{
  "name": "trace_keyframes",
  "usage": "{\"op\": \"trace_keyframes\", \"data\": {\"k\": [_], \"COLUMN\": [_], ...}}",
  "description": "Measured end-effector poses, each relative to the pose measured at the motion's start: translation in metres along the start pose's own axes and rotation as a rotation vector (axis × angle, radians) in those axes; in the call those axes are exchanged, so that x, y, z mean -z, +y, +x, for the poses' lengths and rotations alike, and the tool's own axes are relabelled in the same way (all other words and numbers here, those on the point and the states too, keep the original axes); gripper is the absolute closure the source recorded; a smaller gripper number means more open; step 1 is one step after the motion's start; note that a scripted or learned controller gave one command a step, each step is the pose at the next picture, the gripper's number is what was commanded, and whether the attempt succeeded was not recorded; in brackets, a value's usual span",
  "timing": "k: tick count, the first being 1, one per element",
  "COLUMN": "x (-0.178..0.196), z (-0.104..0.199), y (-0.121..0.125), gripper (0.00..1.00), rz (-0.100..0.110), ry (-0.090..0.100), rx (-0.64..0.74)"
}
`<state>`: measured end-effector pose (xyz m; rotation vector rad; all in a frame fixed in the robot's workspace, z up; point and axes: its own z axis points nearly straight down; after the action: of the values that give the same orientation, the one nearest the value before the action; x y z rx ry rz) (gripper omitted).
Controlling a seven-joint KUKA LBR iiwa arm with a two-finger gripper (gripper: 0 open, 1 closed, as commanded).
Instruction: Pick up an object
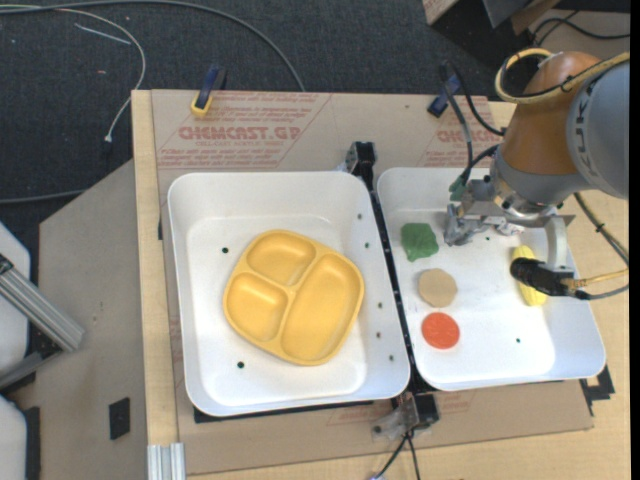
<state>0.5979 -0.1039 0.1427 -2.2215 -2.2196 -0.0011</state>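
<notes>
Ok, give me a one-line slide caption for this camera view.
KUKA gripper poised in the right bin beside the green piece, with tan, red and yellow items nearby; yellow divided plate in the left bin.

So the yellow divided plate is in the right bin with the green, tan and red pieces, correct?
Not quite. The camera view shows the yellow divided plate alone in the left bin; the green, tan and red pieces lie in the right bin.
</notes>
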Motion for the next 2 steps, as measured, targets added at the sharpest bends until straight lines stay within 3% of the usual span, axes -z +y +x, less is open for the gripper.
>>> {"op": "trace_keyframes", "data": {"k": [1,2], "x": [0.044,0.062], "z": [-0.002,-0.002], "y": [0.002,0.003], "gripper": [1.00,1.00], "rz": [-0.006,-0.004], "ry": [-0.002,-0.002], "rx": [0.001,0.002]}}
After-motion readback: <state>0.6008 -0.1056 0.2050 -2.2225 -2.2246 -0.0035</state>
